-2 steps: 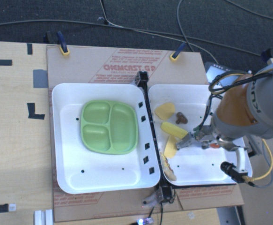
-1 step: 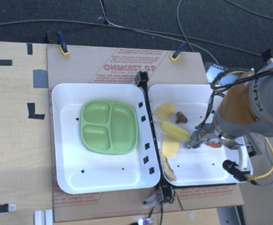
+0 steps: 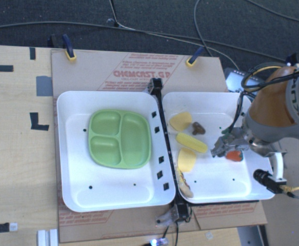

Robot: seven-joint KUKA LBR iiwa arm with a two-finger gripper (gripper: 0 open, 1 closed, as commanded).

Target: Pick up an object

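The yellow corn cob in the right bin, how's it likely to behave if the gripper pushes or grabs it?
The corn cob looks long and rounded, so a sideways push would probably roll it. It seems stiff, likely a light toy. Lying slantwise in the right bin, it may slip unless gripped across its narrow width.

The grey arm with its orange band [image 3: 272, 99] enters from the right edge of the frame, bending down toward centre right. Its dark two-finger gripper [image 3: 220, 148] sits low at the wrist's left end, pointing toward the frame's left.
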